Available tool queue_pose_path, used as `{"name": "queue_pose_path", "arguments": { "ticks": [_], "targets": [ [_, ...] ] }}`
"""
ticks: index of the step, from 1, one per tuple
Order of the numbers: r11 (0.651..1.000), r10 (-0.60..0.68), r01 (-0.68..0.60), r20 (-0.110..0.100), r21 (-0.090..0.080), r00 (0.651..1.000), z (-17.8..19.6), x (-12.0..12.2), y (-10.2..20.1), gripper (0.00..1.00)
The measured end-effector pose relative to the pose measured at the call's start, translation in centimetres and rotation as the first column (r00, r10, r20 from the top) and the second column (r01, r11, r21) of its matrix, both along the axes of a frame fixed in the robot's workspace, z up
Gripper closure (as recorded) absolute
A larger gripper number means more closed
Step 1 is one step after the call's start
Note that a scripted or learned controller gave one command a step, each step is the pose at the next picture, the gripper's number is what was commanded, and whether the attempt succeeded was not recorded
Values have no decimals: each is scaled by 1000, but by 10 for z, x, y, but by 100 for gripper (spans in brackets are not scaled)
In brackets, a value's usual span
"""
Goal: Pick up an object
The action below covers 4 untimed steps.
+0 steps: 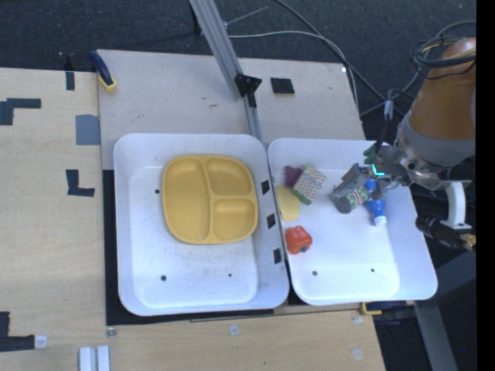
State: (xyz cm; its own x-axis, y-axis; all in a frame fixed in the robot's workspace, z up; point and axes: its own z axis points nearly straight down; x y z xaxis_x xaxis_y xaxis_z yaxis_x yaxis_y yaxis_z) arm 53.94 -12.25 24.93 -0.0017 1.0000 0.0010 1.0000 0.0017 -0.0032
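Observation:
My gripper (349, 189) hangs low in the right bin (348, 277), near its upper right part. A small greenish can-like object (357, 199) lies right at its tip; I cannot tell whether it is gripped. A blue and white bottle (377, 208) lies just to the right of that. Further left in the same bin are a speckled pale block (310, 182), a purple item (291, 176), a yellow item (288, 205) and a red pepper-like item (298, 239).
The left bin (139, 230) holds a yellow divided plate (209, 198). A slanted metal bar (220, 37) runs down to the gap between the bins. The arm's orange band (445, 91) and cables rise at the right.

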Motion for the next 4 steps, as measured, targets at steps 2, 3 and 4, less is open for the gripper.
{"name": "queue_pose_path", "arguments": {
  "ticks": [2,3,4],
  "targets": [
    [1000,-2,2,-5,0,1000,-64,-3,0,0],
    [1000,-2,2,-5,0,1000,-129,-5,1,0],
    [1000,-2,2,5,-4,1000,-164,-5,0,0]
  ]
}}
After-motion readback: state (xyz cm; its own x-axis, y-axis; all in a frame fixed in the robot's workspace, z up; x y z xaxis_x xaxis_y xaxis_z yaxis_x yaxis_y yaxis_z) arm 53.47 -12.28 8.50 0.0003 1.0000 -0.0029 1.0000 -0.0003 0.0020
